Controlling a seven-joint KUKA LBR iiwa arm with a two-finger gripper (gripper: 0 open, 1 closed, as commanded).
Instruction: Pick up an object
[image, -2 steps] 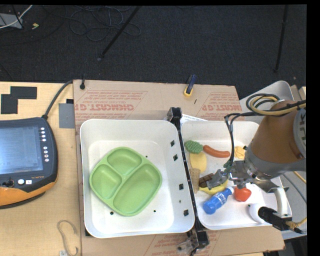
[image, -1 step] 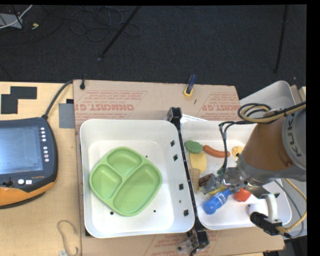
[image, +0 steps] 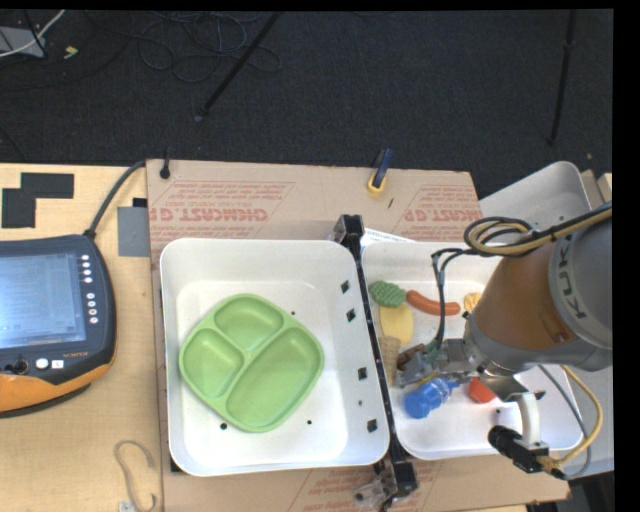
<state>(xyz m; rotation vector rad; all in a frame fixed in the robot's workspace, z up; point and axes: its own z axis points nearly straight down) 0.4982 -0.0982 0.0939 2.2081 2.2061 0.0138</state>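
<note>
Several small toys lie in the right bin. Along its left side are a green leafy piece, an orange carrot-like stick and a yellow piece. Lower down are a blue object and a red-orange piece. My gripper hangs low over the bin's left half, just above the blue object and below the yellow piece. The arm's orange band and grey wrist cover the bin's right half. I cannot see anything held.
The left bin holds a green divided plate. A black divider runs between the bins. A tablet pendant lies on the bench at the far left. Cables loop over the arm.
</note>
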